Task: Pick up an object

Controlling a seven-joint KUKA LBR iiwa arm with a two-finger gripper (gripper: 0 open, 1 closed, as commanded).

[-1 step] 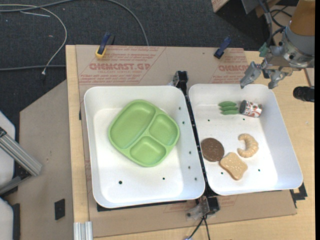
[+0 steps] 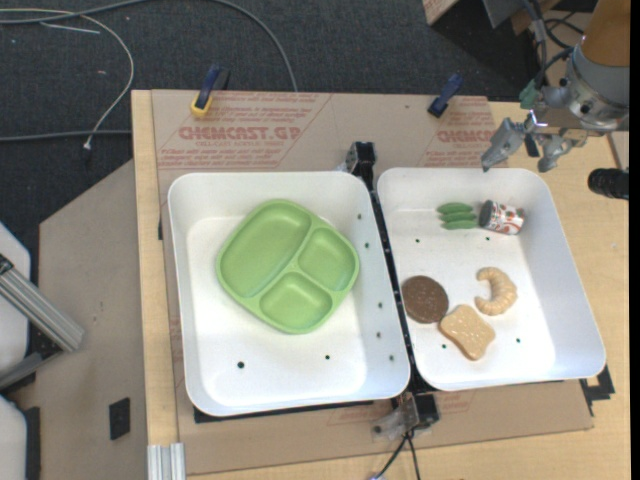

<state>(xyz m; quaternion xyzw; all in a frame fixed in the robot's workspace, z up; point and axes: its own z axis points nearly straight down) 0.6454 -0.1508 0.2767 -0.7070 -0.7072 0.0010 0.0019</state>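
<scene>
Closest to me, at the near end of the right bin (image 2: 570,318), a tan slice of toy toast (image 2: 468,331) lies flat. Touching it at its ten o'clock is a round brown cookie (image 2: 425,299), and just off its one o'clock curls a pale croissant (image 2: 496,291), close to the toast; I cannot tell if they touch. Any of these could be the object to pick up, and all of them lie loose on the bin floor, with nothing gripping them.

In the left bin (image 2: 200,268) a green divided plate (image 2: 288,265) sits roughly in the middle, turned at a slant, its single large compartment towards ten o'clock and the two smaller ones towards four.

Farther back in the right bin, a green pea pod (image 2: 457,216) lies crosswise, and touching its three o'clock end is a small white can with red markings (image 2: 502,217), tipped on its side.

Beyond both bins, two blue clamps (image 2: 209,88) pinch the far edge of the cardboard sheet (image 2: 250,128) under the bins.

At about one o'clock from the can, past the bin's far rim, the gripper (image 2: 521,148) hangs over the cardboard with its two fingers spread apart and nothing between them. The arm's grey wrist and orange band (image 2: 608,28) rise behind it towards the far right corner.
</scene>
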